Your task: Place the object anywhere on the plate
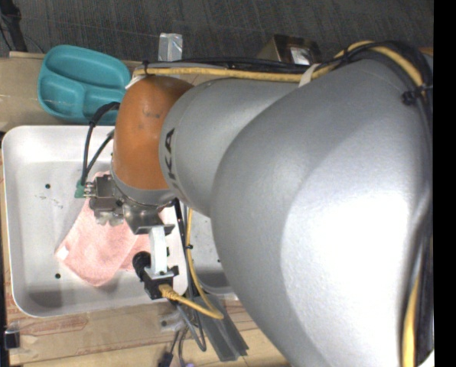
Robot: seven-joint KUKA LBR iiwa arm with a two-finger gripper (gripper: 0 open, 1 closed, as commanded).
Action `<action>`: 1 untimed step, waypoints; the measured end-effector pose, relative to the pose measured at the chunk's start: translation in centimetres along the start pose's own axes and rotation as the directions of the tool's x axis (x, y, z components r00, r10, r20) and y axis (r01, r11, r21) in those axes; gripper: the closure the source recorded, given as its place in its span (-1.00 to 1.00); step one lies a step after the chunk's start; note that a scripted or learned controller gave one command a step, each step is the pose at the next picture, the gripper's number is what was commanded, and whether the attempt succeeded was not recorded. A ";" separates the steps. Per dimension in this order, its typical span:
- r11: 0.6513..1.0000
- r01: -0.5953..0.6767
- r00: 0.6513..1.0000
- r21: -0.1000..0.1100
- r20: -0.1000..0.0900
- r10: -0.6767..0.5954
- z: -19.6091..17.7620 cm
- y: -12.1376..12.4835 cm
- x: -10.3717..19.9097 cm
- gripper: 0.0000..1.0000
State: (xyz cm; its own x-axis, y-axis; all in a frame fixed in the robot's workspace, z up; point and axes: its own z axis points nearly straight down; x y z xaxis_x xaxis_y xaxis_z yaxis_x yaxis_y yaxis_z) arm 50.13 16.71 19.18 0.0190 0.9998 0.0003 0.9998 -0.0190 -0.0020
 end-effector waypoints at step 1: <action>0.985 0.172 0.985 0.004 0.001 -0.172 0.1 1.4 -6.8 1.00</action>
State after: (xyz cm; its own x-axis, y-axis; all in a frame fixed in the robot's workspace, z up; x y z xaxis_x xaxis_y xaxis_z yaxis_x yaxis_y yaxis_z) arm 51.40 9.89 19.13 -0.1534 0.9882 -0.0001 0.9881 0.1534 -0.0056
